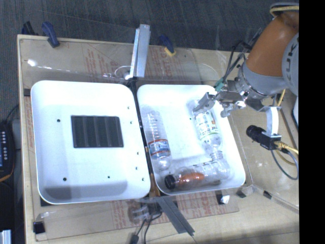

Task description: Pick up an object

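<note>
rig: grey KUKA arm (269, 50) with orange band reaches in from the right; two-finger gripper (207, 101) sits over the upper-right part of the right-hand shallow white plastic bin (172, 93), just at the top end of a bottle.

gripper state: fingers look spread, nothing visibly between them. Not holding anything, as far as the view shows.

landmark: right bin, all positions below relative to it.

target (my guess): clear plastic water bottle with white label (207, 126), lying along the bin's right side, upper end right under the gripper, lower end pointing toward the bin's bottom-right corner.

other contents: second clear plastic bottle with blue label (157, 142) lying along the bin's left wall; clear bottle with dark cap and reddish-brown contents (190, 178) lying across the bin's bottom edge; crumpled clear plastic bottle (219, 161) in the bottom-right corner, touching or nearly touching the target's lower end.

left of landmark: second white bin (45, 116) with a dark ribbed rectangular insert (97, 131).

handling: looks empty, so light. Thin walls will flex and dent under squeeze. Smooth round plastic, slippery, rolls if nudged off-centre.

grasp point: across the body at the labelled middle, jaws square to the bottle's long axis. Label gives more friction than bare plastic. Avoid the tapered neck, likely to squirt out.

risk: a grab at the very end tips it or pushes it into the crumpled bottle.
</note>
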Available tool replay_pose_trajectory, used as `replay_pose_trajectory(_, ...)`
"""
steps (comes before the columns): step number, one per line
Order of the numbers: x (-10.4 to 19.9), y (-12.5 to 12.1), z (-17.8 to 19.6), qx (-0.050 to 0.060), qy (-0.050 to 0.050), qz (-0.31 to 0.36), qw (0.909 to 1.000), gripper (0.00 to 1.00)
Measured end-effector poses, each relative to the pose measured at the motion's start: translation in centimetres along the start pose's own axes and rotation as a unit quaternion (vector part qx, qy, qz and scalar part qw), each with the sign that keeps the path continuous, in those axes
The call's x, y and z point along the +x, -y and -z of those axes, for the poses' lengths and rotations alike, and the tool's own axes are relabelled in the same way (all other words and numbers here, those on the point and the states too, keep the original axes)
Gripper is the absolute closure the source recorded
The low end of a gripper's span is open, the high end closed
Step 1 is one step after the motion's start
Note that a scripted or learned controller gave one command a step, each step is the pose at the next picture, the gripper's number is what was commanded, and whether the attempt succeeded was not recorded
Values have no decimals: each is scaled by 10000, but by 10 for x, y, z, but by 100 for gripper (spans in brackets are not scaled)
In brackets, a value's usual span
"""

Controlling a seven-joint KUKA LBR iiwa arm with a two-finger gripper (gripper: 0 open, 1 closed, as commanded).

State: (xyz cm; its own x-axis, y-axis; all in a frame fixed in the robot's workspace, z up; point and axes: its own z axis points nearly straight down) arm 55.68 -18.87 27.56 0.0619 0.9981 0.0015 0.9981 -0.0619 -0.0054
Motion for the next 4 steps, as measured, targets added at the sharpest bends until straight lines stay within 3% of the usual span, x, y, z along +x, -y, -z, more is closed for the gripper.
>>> replay_pose_trajectory(1,-12,-24,-45,1,1,796,9968,0)
replay_pose_trajectory(2,-14,-70,-185,-1,-6,1415,9899,0)
replay_pose_trajectory(3,-18,-51,-77,-25,15,1667,9860,0)
replay_pose_trajectory(4,-19,-47,-156,-20,9,1768,9842,0)
